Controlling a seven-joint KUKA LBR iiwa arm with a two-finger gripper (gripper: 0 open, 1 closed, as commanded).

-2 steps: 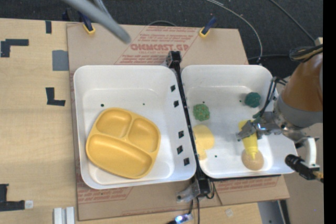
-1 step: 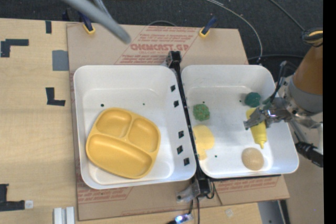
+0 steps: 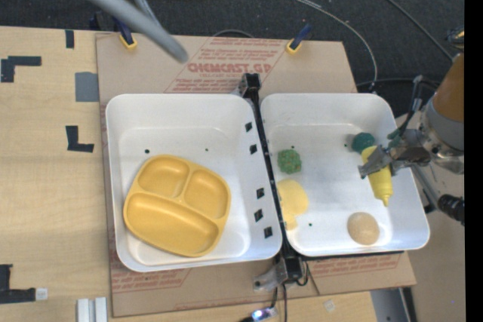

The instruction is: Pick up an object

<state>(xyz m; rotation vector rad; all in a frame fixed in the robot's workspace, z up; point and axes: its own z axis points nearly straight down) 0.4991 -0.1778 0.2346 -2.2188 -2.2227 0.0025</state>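
Yellow squeeze bottle (image 3: 381, 179) lies in the right bin (image 3: 332, 105) near its right wall, directly under the gripper (image 3: 375, 162); I cannot tell the gripper's state. Reaching from the right, the arm (image 3: 445, 117) hangs low over the rim.

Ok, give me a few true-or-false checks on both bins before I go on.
1. The yellow tray lies in the left bin. True.
2. The green ball sits in the left bin. False: it is in the right bin, near the divider.
3. The gripper is over the right bin's right side, by the yellow bottle. True.
4. The beige ball lies at the right bin's far edge. False: it is at the near edge.
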